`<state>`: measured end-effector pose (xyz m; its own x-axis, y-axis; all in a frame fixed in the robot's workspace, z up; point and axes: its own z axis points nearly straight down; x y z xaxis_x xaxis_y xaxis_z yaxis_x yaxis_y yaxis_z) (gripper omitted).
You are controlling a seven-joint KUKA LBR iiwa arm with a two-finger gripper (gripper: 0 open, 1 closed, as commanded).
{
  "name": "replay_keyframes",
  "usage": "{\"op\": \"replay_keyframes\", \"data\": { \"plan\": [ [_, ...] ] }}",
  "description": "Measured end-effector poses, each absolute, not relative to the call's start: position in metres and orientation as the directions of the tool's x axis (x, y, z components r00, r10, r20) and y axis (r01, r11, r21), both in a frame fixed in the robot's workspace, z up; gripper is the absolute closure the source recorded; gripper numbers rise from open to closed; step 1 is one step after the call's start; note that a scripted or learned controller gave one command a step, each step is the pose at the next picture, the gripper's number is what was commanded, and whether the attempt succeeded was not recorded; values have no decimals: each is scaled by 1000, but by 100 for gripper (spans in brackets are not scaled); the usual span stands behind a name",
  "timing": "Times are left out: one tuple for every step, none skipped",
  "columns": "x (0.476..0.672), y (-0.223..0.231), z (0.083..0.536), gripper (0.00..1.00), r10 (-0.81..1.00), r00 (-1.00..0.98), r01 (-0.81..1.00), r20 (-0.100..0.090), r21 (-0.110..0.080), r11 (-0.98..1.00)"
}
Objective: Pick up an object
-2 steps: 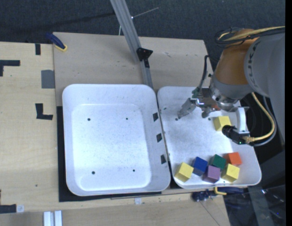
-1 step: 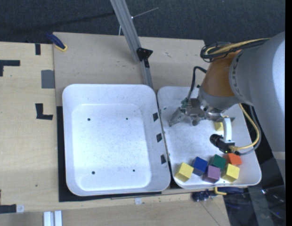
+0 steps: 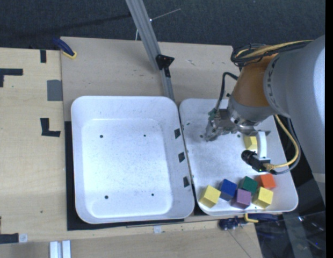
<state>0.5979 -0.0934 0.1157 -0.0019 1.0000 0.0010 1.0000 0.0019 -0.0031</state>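
gripper low in the right bin, blocks gathered at the near edge

camera view: the arm (image 3: 274, 79), grey with an orange band above the wrist, reaches in from the right and bends down over the right bin (image 3: 209, 160). its gripper (image 3: 212, 132) sits low over the upper left part of that bin's floor, close to the wall shared with the left bin (image 3: 123, 160). the gripper is small and dark against the speckled white floor, and i cannot tell how it is set; no block shows in it.

the blocks lie well apart from the gripper, clustered along the bin's near edge, toward the lower right. from left to right there is a yellow block (image 3: 210, 196), a blue block (image 3: 228, 188) just beside it, a purple block (image 3: 243, 197), a green block (image 3: 248, 185) touching the purple one from behind, an orange block (image 3: 267, 181) and a second yellow block (image 3: 265, 197) in front of it. a further small yellow block (image 3: 251, 142) lies higher in the bin, to the right of the gripper and partly under the arm's wrist.

both bins rest on the wooden surface (image 3: 27, 160), which bears a few black tape marks on its left side. a slanted metal pole (image 3: 147, 28) crosses the top of the view.
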Motion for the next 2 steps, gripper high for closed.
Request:
{"op": "replay_keyframes", "data": {
  "plan": [
    [603,-101,173,100,1000,-1,1000,-1,3,1],
    [602,-102,237,100,1000,-2,1000,-1,6,2]
  ]
}}
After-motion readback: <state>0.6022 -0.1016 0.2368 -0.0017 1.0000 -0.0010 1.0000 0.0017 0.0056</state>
